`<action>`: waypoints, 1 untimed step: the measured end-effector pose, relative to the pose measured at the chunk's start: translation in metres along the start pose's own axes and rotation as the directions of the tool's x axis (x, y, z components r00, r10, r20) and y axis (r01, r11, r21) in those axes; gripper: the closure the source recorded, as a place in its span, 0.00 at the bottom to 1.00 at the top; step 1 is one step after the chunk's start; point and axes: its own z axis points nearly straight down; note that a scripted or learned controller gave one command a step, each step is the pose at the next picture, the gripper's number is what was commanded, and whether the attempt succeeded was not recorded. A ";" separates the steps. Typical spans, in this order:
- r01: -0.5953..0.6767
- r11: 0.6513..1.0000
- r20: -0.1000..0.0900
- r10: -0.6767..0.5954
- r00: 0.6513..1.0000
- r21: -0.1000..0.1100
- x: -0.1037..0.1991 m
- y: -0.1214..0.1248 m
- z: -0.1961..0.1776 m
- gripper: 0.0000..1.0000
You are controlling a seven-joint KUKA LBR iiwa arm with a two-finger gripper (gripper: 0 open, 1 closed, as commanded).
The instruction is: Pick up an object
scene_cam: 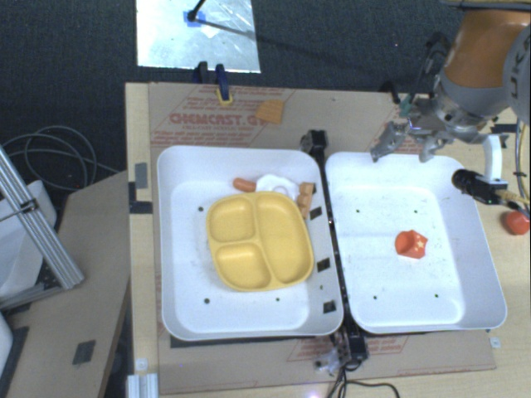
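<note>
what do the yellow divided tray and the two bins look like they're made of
The yellow divided tray looks like moulded plastic with a matte, slightly glossy finish: uniform colour, rounded compartment walls. The left bin and right bin look like thin formed white plastic, judging by their smooth rolled rims, though painted metal can't be ruled out.

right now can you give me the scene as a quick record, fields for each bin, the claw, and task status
left bin: yellow divided plate; small orange piece, white object and tan piece along the plate's far edge
right bin: red object, lying alone
claw: above right bin's far rim, apart from the red object
task status: nothing picked up
</note>
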 end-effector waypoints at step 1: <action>-0.008 1.000 0.003 0.008 1.000 0.004 -0.067 -0.005 0.052 0.00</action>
